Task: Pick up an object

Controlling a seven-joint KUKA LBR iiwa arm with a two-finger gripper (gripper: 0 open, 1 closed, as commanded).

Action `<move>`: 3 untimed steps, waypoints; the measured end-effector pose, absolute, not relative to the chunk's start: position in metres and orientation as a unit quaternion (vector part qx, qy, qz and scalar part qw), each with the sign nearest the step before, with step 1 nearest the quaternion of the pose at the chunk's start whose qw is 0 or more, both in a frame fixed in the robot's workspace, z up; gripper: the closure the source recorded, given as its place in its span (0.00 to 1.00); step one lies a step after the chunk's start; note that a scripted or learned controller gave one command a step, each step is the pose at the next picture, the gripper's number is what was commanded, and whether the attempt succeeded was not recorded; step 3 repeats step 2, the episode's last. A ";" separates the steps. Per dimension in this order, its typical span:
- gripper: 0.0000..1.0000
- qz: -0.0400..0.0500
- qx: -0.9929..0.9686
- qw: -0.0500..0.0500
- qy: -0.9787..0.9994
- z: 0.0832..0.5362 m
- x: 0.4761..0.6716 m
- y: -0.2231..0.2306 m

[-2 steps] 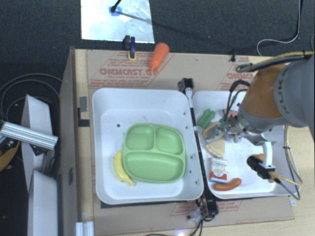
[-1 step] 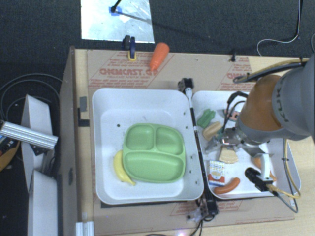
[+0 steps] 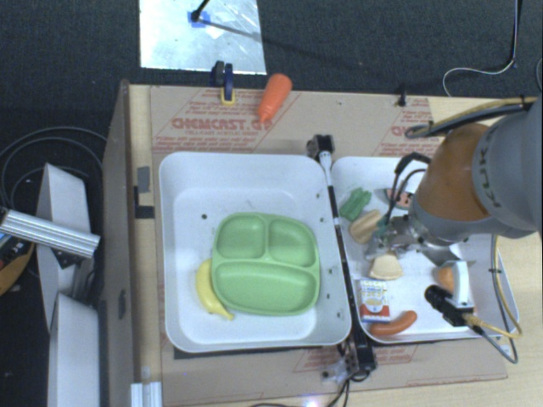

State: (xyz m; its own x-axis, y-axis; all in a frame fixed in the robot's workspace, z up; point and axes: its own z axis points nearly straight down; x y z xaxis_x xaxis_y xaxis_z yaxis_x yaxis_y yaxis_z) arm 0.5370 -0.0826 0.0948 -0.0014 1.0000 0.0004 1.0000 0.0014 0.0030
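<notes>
The right bin (image 3: 484,333) holds a green vegetable (image 3: 355,202), a tan bread roll (image 3: 366,225), a pale tan shell-shaped piece (image 3: 387,266), a small printed carton (image 3: 373,299), a red sausage (image 3: 395,322) and an orange piece (image 3: 444,274). My gripper (image 3: 392,237) is low in this bin, between the bread roll and the tan piece, close to both. I cannot tell whether it touches either. Nothing is visibly lifted.
The left bin (image 3: 182,227) holds a green divided plate (image 3: 265,263) with a yellow banana (image 3: 209,291) at its left edge. An orange carrot (image 3: 274,97) and a blue-yellow clamp (image 3: 225,80) lie on the board behind the bins. A black divider (image 3: 335,227) separates the bins.
</notes>
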 end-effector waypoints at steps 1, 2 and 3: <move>1.00 0.001 0.704 0.000 0.710 0.188 0.485 -0.009; 1.00 0.003 0.704 0.003 0.710 0.235 0.530 0.021; 1.00 0.003 0.704 0.003 0.710 0.235 0.530 0.021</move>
